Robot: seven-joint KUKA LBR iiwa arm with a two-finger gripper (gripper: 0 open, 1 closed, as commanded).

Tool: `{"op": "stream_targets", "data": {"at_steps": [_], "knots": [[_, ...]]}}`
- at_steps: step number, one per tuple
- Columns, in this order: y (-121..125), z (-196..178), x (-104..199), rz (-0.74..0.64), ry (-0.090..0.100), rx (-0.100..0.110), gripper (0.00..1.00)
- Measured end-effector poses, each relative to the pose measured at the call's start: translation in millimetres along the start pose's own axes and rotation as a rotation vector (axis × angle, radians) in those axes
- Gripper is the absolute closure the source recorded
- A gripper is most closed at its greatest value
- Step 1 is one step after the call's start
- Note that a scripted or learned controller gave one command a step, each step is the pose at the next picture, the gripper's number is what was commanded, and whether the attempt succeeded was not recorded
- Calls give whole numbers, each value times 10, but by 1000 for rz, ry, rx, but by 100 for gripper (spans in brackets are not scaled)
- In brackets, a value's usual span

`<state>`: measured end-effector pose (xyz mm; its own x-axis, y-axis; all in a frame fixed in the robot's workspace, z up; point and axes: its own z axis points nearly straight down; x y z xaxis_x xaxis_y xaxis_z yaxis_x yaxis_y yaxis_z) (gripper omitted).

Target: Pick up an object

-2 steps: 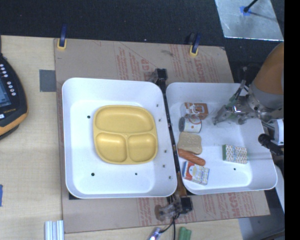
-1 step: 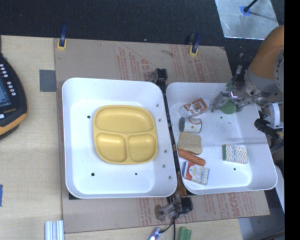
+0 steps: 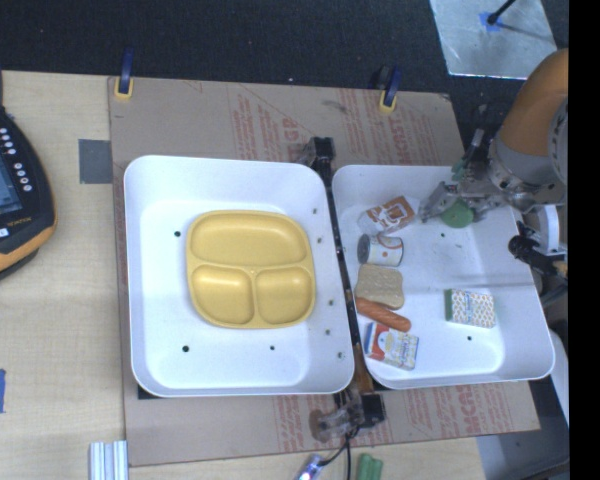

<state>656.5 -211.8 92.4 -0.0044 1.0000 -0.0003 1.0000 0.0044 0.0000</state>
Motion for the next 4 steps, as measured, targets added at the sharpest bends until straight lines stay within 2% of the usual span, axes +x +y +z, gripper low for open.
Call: {"op": "stream_targets", "data": {"at_steps": [4], "knots": [[-2,3,5,-2,2,3,0]]}}
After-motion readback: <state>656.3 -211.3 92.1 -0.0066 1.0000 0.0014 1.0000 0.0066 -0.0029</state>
